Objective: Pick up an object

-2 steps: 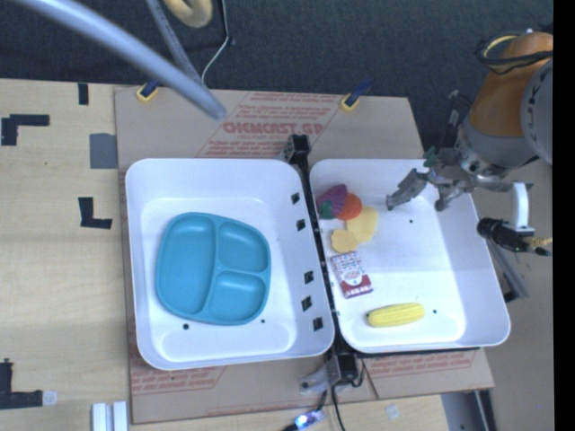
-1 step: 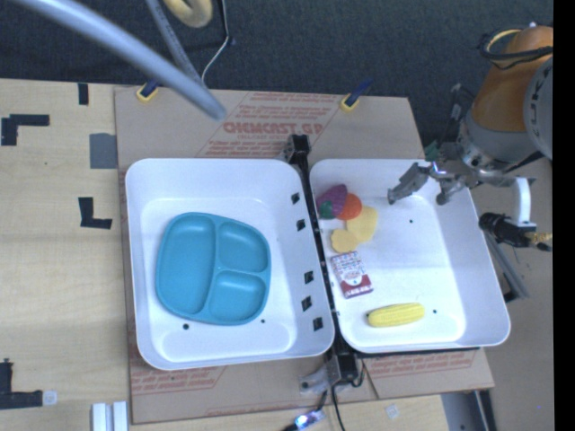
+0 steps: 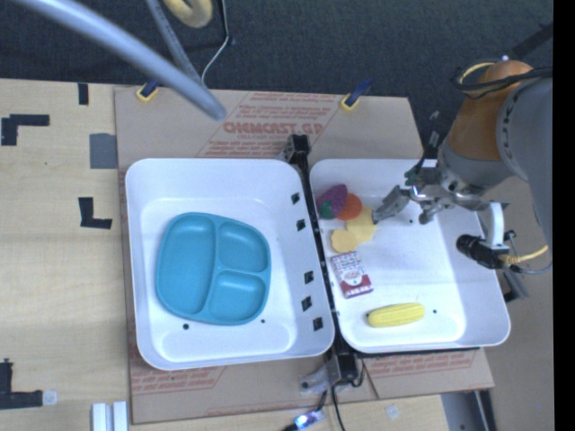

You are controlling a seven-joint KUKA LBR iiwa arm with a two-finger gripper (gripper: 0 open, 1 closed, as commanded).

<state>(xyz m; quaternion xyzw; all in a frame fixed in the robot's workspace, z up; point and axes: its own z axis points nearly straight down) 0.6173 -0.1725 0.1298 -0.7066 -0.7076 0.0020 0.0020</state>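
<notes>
My gripper (image 3: 401, 214) hangs over the upper middle of the right bin (image 3: 449, 335), fingers spread open with nothing between them. Just to its left, against the bin's left wall, lie a purple grape bunch (image 3: 333, 194), an orange-red fruit (image 3: 348, 207) and a pale yellow piece (image 3: 353, 234). Below these a red and white packet (image 3: 350, 273) lies flat. A yellow corn cob (image 3: 395, 314) rests near the bin's front edge. The left fingertip is close to the orange-red fruit but apart from it.
The left bin (image 3: 148, 182) holds a blue divided plate (image 3: 214, 268). Black clips (image 3: 312, 277) line the wall between the bins. The arm's grey and orange wrist (image 3: 490, 124) stands over the right bin's far right corner. A grey pole (image 3: 117, 34) crosses the upper left.
</notes>
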